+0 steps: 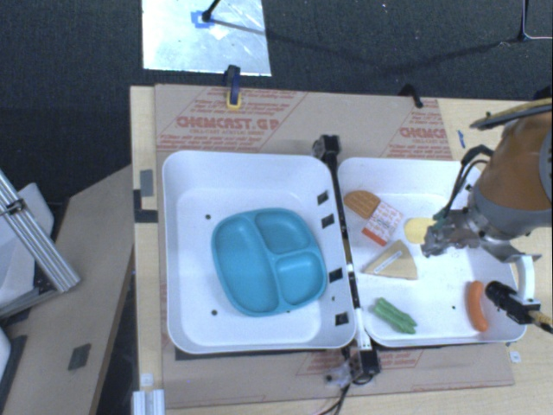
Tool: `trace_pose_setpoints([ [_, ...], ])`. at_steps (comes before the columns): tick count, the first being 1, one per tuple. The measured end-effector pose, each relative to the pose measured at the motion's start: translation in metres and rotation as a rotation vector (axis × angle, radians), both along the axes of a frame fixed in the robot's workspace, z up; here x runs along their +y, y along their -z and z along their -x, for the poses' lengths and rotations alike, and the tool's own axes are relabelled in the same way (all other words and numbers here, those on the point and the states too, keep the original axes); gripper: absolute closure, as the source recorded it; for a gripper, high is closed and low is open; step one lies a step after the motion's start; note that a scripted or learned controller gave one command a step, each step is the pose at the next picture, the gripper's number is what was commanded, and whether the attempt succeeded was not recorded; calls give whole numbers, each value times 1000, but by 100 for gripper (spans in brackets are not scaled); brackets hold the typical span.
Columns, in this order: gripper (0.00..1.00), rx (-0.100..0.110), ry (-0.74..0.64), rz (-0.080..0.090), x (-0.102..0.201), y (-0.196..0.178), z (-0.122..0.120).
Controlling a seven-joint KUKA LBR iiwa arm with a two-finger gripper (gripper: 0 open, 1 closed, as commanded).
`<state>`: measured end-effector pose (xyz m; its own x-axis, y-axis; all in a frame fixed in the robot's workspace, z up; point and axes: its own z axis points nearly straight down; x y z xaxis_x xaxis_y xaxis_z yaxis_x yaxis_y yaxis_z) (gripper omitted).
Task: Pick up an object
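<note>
tray (263,262) in left bin (186,232); toy foods in right bin (436,331).

The shallow white right bin (406,169) is crowded along its left side by a brown bread roll (362,202), a pale cheese wedge (393,262) and a green pea pod (395,315); bare floor lies mid-bin.

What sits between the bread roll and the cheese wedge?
In the camera view, a small red-and-white packet lies between the bread roll and the cheese wedge.

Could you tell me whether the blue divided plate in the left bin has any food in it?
Empty. All three compartments of the blue plate show bare blue bottoms; the food items lie in the right bin instead.
</note>
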<state>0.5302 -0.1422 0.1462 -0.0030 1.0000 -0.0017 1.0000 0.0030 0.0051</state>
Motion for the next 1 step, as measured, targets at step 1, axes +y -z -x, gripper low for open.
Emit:
trace_pose_setpoints([
  [1,100,0,-1,-1,2,-48,7],
])
